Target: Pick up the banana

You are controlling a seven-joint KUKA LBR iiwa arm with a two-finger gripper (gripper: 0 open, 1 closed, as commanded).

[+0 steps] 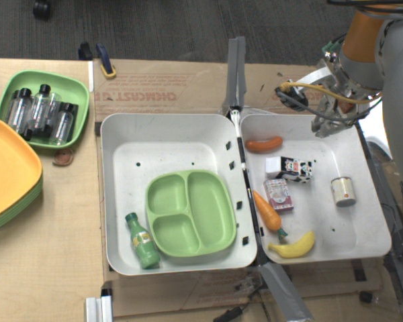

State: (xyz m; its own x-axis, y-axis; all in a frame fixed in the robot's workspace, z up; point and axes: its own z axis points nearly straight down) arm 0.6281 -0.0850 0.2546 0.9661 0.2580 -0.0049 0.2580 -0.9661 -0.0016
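Note:
A yellow banana [294, 245] lies near the front edge of the right bin [369, 200], just right of a carrot [267, 211]. My gripper [324, 127] hangs over the bin's back right corner, far behind the banana. It points down toward the bin wall with nothing visible in it.
The right bin also holds a red sausage [264, 143], a small milk carton [297, 168], a pink packet [278, 194] and a silver can [342, 191]. The left bin [121, 146] holds a green divided plate [190, 213] and a green bottle [142, 241]. A green tray of bottles [41, 109] and orange plates [10, 173] sit at left.

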